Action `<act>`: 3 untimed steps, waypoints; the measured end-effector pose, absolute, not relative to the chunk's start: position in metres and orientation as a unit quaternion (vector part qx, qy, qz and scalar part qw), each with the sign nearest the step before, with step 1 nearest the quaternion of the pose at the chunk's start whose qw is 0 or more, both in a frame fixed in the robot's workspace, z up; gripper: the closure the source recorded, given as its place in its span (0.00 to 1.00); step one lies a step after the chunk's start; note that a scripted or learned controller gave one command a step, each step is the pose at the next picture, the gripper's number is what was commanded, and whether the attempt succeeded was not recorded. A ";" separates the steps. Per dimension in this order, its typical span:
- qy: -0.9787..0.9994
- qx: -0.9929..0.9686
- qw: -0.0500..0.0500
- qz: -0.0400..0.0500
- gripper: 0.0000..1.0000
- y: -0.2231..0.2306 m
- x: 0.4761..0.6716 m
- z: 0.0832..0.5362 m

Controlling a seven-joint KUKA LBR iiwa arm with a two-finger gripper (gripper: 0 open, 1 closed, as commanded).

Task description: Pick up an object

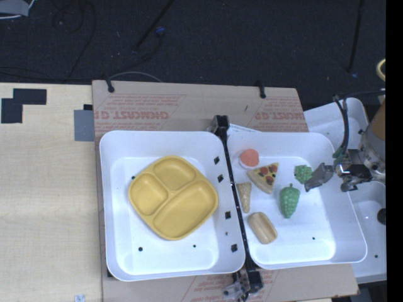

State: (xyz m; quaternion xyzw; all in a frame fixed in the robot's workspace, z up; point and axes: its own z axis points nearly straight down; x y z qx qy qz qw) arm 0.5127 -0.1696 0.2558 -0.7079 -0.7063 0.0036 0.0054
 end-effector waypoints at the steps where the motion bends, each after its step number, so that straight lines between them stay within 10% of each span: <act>1: -0.707 -0.707 0.001 0.001 0.00 -0.169 0.515 0.261; 3: -0.707 -0.707 0.004 0.002 0.00 -0.168 0.520 0.157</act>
